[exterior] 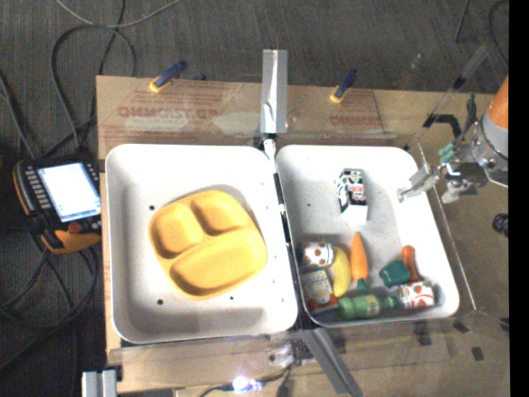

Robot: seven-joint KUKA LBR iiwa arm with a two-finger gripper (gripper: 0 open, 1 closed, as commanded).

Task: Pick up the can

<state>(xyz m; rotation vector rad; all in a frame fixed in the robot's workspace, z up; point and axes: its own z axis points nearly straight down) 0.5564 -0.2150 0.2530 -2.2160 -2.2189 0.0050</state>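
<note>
I see the tool [426,180] at the right bin's [388,157] edge; its grip state I cannot tell. The can [316,255] lies untouched; pickup is not begun.

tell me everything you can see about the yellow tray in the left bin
The yellow tray is a smooth, plastic-looking divided plate with three compartments: two small ones at the far side, one large one nearer the camera. It lies flat, turned at a slant, near the middle of the left white bin, resting on the bin's floor. No other object touches it, and its compartments hold nothing.
</note>
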